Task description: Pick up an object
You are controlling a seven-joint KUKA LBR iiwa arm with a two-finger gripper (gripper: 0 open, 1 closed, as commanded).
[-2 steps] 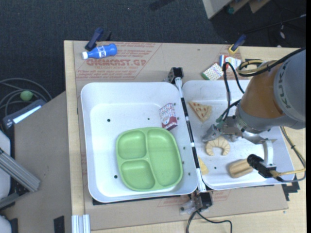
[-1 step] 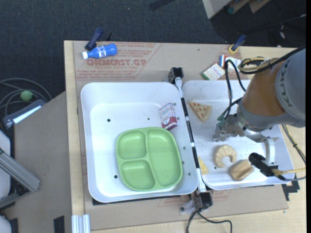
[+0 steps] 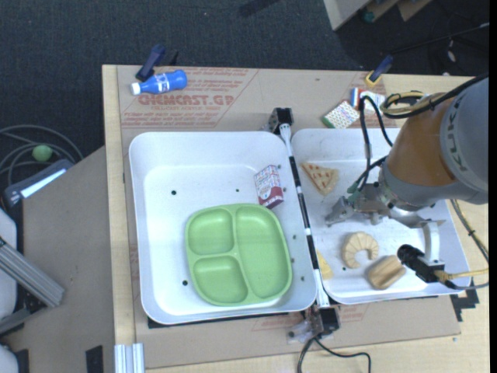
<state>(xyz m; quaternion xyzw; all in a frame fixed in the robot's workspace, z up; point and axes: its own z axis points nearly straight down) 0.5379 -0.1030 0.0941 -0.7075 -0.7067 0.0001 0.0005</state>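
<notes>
My gripper (image 3: 339, 210) hangs low in the right bin (image 3: 342, 290) near its left wall, and whether it's apart or together I cannot tell. Around it lie one pizza slice (image 3: 320, 176), one croissant (image 3: 360, 249) and one bread roll (image 3: 385, 271). Left bin (image 3: 147, 208): one green divided plate (image 3: 236, 253), one small carton (image 3: 269, 186) by the wall, bare floor along the back; the desk (image 3: 233, 92) carries one blue bottle (image 3: 160, 82).
</notes>
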